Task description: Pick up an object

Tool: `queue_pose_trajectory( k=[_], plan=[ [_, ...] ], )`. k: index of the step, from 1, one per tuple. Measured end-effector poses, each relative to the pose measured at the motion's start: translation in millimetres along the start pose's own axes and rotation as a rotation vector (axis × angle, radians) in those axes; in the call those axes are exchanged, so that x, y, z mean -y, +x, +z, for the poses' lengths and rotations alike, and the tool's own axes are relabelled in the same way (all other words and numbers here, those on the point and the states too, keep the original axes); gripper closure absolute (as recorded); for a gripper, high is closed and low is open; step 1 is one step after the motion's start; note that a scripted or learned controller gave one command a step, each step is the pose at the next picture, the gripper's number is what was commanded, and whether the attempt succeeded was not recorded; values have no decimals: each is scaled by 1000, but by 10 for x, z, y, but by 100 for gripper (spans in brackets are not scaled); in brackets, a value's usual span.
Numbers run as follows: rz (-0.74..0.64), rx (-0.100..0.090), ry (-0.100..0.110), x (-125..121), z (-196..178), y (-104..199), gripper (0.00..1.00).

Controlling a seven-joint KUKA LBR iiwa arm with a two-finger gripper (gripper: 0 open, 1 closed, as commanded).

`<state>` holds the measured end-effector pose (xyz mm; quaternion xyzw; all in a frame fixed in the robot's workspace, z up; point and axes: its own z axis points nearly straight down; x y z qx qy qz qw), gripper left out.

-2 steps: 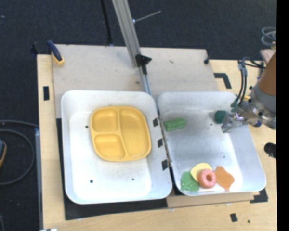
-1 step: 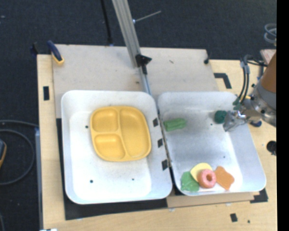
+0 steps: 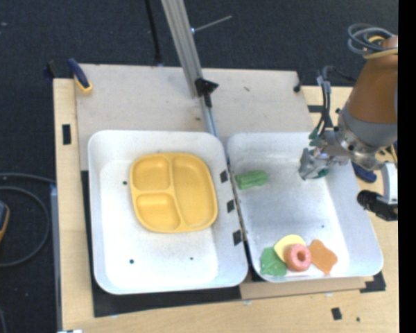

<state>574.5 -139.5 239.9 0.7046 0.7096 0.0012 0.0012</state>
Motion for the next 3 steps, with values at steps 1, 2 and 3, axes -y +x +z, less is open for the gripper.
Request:
queue_pose_trajectory(
  k=[1,2,3],
  plan=[
    [1,0,0,-174,0,390,100],
    [0,-1,0,-447,-30,836,100],
    [-1,-1,-1,-609,-133,1369,100]
  ],
)
